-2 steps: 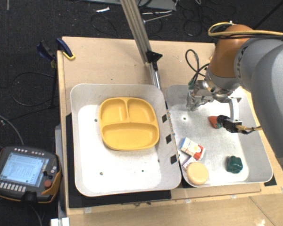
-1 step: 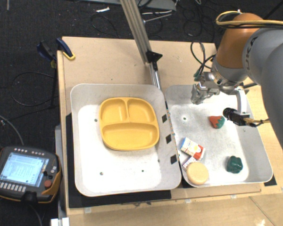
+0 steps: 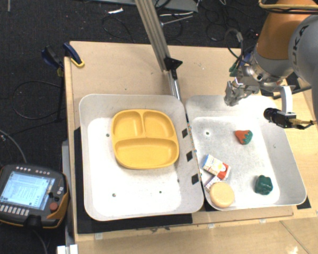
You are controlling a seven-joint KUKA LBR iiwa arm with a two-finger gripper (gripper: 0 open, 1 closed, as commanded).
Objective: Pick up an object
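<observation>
While the claw (image 3: 234, 97) hangs, grip unreadable, a red strawberry (image 3: 244, 136) shows its green cap.

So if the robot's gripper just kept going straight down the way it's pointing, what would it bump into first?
Probably the bare white floor of the right bin, near its far edge. The gripper points down there, and the strawberry toy lies nearer the camera, off that line. Depth is hard to judge.

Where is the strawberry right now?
The strawberry lies in the right bin, toward its far side, below the gripper and apart from the green toy.
</observation>
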